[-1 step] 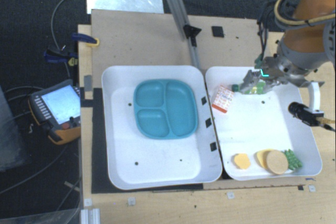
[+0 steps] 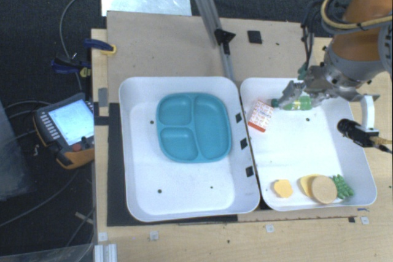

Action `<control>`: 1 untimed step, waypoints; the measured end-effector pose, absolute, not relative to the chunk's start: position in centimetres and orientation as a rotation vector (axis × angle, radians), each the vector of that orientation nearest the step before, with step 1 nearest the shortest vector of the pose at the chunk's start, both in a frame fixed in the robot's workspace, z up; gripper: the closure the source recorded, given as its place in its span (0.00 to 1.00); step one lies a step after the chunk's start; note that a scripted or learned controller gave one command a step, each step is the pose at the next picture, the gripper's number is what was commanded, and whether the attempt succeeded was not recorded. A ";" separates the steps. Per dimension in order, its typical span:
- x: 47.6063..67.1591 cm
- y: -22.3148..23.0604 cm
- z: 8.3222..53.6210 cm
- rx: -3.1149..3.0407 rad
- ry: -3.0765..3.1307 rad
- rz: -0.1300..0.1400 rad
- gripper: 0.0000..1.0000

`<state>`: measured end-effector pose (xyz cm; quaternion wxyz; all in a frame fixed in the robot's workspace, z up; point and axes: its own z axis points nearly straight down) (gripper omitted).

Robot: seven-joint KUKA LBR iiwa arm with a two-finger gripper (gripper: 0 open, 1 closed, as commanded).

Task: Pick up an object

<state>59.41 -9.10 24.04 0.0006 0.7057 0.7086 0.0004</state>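
Gleaming metal jaws over green object (glossy)

I see the arm reaching in from the right, gripper low over the top of the right bin. A green-yellow object sits right at the fingers; I can't tell if it's gripped. Red-and-white packet lies just left of that, near the bin's left wall. Along the bin's bottom edge: small yellow round piece, tan round disc touching a green leafy item. Left bin carries a teal divided plate, three compartments. Pendant with lit screen sits left of the table.
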 end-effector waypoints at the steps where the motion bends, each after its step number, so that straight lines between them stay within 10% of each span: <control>1: 59.4 -10.2 18.7 2.222 2.223 -0.003 0.00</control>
